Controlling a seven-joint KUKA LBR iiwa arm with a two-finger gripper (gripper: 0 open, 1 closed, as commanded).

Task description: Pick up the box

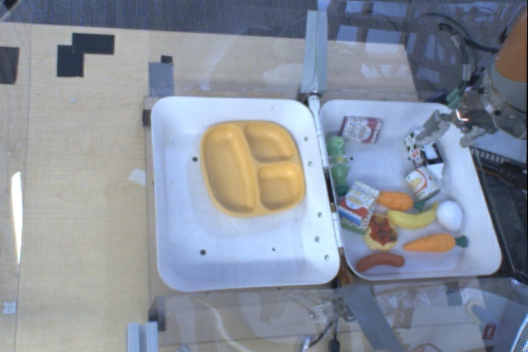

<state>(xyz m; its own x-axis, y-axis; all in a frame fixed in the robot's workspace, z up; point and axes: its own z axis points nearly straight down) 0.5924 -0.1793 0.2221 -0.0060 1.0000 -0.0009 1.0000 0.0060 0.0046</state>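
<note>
The reach is under way — the end effector [431,130], fingers spread and holding nothing, hangs over the right bin [487,260] (upper right corner), well apart from the box [360,204] — so it must travel across, descend and close.

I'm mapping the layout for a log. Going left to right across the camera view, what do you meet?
Yellow divided plate → green bottle → red-and-white box → slice of pizza → banana → white egg → gripper.

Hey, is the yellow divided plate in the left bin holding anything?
Empty. The yellow divided plate lies flat in the left bin, all three compartments showing bare yellow.
</note>
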